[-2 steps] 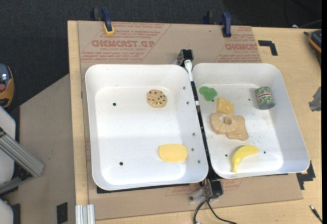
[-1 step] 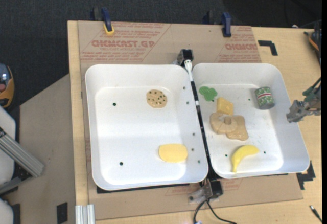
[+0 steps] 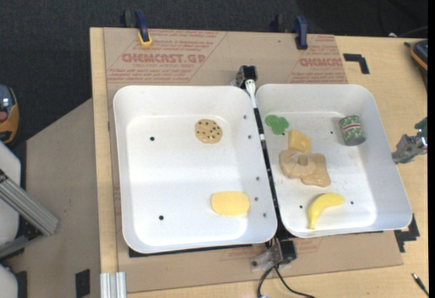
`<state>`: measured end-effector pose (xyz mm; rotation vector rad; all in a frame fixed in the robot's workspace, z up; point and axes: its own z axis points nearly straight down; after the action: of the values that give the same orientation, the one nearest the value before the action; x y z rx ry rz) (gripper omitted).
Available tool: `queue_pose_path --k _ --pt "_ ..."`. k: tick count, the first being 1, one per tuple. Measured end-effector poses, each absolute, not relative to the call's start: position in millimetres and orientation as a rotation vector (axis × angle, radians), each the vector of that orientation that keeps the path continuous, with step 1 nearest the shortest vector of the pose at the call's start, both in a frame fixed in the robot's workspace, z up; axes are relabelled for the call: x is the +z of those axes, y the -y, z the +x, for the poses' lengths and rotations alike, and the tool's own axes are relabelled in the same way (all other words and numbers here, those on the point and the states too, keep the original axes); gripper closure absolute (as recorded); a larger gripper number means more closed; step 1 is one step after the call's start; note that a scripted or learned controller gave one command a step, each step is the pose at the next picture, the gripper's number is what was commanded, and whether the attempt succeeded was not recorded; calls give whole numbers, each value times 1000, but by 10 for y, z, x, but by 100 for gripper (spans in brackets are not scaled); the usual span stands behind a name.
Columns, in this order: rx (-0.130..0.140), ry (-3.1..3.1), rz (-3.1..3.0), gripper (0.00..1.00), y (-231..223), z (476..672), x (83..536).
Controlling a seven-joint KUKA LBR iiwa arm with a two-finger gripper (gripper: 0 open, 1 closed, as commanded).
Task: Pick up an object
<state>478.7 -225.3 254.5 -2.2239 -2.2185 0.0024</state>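
The left bin holds a round chocolate-chip cookie near its back and a flat yellow oval piece near its front right. In the right bin lie a green leafy piece, a yellow wedge, a tan lumpy piece, a yellow banana and a small green-and-red can on its side. My gripper shows partly at the far right, just outside the right bin's right rim, beside the can and apart from every object.
Both bins sit on a brown cardboard sheet held by two blue clamps at the back. A black bracket stands at the back of the seam between the bins. Cables run off the front edge.
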Motion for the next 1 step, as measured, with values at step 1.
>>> queue_pose_path --k 1 --pt "2 2219 -2219 100 2234 4789 2356"
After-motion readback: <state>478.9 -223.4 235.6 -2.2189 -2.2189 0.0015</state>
